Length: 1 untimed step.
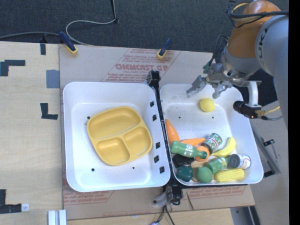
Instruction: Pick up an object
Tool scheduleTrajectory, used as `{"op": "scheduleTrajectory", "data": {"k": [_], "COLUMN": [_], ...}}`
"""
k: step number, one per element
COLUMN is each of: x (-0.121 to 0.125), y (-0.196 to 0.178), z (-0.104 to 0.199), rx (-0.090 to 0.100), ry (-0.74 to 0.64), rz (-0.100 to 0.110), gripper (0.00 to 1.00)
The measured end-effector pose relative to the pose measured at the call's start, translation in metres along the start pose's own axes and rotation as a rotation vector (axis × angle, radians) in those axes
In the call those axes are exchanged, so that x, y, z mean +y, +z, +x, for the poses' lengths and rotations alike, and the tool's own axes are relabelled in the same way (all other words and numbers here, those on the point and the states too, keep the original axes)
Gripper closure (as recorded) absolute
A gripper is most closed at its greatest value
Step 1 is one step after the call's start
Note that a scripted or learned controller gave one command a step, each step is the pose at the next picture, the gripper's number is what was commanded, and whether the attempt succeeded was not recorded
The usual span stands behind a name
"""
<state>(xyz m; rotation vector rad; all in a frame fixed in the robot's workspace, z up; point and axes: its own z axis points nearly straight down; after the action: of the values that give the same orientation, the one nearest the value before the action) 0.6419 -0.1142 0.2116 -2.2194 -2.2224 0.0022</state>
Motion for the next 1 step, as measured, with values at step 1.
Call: {"op": "scheduleTrajectory", "data": {"k": [1], "x": [-0.019], "y": [-0.0206], "z": [-0.0629], "rx": [-0.002], "ry": [0.001], "rz": [-0.001], "gripper": [0.0]}}
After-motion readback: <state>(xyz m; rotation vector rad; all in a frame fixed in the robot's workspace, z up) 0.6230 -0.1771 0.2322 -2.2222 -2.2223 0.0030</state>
